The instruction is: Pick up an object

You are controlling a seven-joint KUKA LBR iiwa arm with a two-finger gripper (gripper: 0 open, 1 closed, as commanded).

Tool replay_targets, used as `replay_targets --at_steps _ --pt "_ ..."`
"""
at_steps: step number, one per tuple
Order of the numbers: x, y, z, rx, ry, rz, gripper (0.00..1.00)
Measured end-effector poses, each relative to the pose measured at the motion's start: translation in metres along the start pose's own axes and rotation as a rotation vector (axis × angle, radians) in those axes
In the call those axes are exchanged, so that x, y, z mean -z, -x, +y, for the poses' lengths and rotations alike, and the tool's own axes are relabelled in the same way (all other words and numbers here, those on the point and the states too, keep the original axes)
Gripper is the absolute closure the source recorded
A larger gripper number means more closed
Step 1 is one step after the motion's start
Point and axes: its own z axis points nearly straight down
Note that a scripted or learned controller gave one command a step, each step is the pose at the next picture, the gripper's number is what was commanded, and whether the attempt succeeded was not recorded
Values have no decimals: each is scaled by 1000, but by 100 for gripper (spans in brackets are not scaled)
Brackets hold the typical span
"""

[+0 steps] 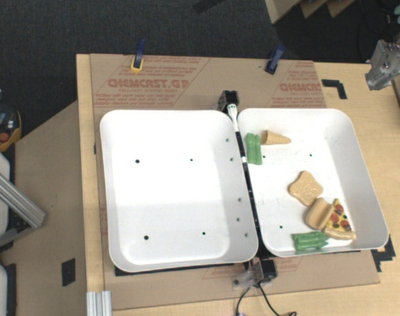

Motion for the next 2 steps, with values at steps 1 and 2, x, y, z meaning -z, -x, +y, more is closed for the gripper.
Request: replay_targets --at_steps 1,2 --pt "0 2 1 -3 2 -1 0" --pt "11 2 1 -2 6 -2 100"
